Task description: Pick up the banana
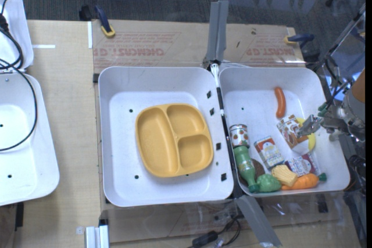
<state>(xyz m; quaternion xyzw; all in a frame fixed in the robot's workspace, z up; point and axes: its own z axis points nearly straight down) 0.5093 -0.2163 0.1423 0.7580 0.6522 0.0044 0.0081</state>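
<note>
The hand (311,124) reaches in from the right side and sits low over the right bin (256,81). Its fingers are too small and blurry to see well, so I cannot tell if it is open, closed or gripping anything. The tip is right by the banana (311,141).

Now from left to right. The desk (64,43) is light wood. On it sits the left bin (116,125), which is white. Inside it lies a yellow plate (173,139) with three parts.

The right bin is just beside the left one, and it holds lots of toy food. Near its left wall is a small can (238,135), and below the can lies a green bottle (244,165). Beside the bottle is a green veggie (267,183). Next comes a small red and white box (268,153). Below it is a yellow piece of corn (283,174), and an orange carrot (302,182) lies at the bottom wall. Up higher is a red hot dog (280,102). The banana is yellow and lies near the right wall, partly under a small packet (289,129) and close to the hand.
</note>
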